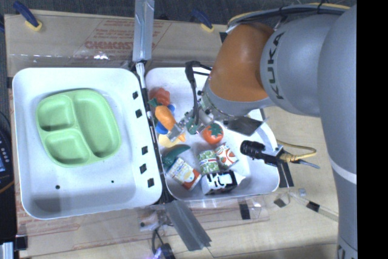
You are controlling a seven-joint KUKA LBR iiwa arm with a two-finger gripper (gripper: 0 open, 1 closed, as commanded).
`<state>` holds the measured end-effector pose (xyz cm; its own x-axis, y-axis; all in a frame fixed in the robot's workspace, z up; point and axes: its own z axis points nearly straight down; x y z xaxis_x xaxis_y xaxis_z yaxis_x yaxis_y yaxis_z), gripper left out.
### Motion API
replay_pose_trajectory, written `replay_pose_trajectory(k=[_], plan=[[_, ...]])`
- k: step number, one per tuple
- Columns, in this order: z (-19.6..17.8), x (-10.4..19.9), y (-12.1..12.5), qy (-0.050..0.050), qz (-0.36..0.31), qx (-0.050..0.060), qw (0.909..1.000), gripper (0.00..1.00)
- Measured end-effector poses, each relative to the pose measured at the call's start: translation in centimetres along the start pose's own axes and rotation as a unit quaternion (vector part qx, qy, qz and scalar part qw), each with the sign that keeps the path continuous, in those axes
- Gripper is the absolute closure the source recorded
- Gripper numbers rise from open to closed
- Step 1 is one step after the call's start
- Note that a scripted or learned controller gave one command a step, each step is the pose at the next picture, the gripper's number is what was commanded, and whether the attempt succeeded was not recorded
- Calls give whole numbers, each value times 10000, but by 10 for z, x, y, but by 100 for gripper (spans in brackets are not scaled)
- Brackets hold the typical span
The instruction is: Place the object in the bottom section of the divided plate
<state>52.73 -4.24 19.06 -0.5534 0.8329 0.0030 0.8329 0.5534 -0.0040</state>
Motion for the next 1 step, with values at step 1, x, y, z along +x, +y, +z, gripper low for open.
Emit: replay_pose_trajectory(k=[1], plan=[[-36,69,49,-11,593,-13,9982,100]])
